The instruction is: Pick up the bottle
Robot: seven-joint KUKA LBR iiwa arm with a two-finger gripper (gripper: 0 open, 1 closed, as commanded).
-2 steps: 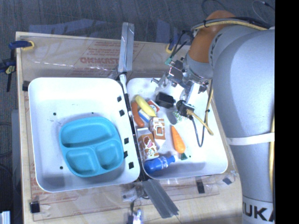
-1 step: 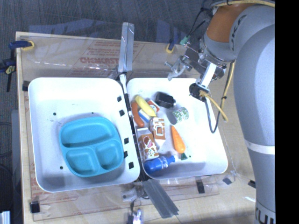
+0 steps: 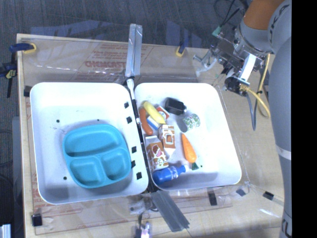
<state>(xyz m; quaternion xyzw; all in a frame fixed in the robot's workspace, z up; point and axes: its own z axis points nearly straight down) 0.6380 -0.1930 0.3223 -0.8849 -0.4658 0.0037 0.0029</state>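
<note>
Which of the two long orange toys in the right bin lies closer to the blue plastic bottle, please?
The orange carrot-shaped toy mid-bin, its lower end near the blue plastic bottle; the other orange toy lies beside the yellow banana.

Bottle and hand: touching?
Apart. The camera view shows the hand out past the far rim of the right bin, while the bottle lies at that bin's near edge, with the carrot and bare floor between.
</note>
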